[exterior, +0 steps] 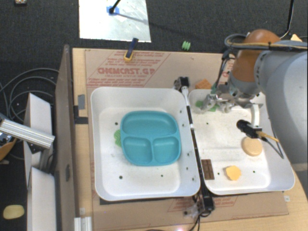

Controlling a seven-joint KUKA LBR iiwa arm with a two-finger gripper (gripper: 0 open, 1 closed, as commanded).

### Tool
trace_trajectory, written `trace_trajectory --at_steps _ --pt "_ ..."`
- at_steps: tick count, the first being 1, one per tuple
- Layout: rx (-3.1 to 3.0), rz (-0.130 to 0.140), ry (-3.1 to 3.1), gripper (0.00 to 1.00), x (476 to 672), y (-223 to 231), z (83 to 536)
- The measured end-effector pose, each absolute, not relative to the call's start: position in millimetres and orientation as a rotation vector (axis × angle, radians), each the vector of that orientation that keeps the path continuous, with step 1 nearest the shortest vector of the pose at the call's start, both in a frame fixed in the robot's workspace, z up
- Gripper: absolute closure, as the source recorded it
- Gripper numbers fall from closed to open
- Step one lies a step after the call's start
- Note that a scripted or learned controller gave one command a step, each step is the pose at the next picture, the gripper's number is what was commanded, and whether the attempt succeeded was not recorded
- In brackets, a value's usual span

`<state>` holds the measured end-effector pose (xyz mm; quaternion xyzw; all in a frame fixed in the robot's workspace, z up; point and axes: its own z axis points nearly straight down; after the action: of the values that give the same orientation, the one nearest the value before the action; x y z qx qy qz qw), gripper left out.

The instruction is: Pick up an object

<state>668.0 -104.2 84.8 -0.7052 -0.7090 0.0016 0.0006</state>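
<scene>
Green piece [206, 105], small and low, lies in the far left corner of the right bin [219, 138], close against the wall and touching or just beside the fingers [217, 103]. Whether they are released, clenched or gripping it I cannot tell, as the wrist hides them.

It looks light and probably soft or thin, so it should lift easily. It may also crumple or slip out of a shallow pinch. The best hold is likely across its narrow width, taken from straight above.

The bin floor is smooth white plastic, so a nudge could send it sliding. The corner leaves little room on two sides.

A tan disc [252, 147] and a yellow lump [233, 173] sit well apart, in open floor. The left bin [110, 177] holds a blue plate [150, 137], and both bins rest on the cardboard-covered table [159, 66].
</scene>
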Motion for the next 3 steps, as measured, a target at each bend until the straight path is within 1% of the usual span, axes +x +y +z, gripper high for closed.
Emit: trace_trajectory --at_steps 1,3 --pt "-2.217 0.001 -2.227 0.0 668.5 -95 85" --pt "-2.223 -0.001 -2.224 0.0 669.1 -107 86"
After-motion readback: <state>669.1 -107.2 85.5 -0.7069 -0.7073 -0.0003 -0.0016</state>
